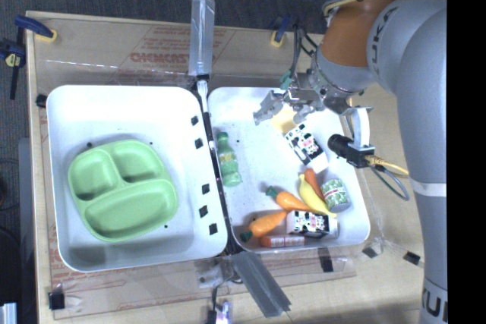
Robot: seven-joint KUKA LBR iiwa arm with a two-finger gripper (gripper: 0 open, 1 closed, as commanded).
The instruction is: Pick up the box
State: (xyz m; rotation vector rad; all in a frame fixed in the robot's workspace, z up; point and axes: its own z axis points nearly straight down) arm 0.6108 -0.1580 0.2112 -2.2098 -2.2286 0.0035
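The grey arm with its orange band (351, 34) comes in from the upper right of the frame, and its two-finger gripper (275, 107) hangs over the upper part of the right white bin (237, 106). Whether the jaws are wide or narrow cannot be told from this slant — nothing shows between them.

The small white box with black cow-like patches (304, 142) lies tilted in the upper right of that bin, just below and right of the gripper, apart from it. A second white patterned carton (310, 222) lies lower down, near the bin's bottom edge, beside an orange carrot (288, 199), a yellow banana (310, 193), a small printed can (335, 193) and an orange rounded piece (266, 224). A green plastic bottle (226, 158) lies along the bin's left wall.

The left white bin (68, 106) holds a pale green divided tray (122, 187) — three compartments, sitting left of centre.
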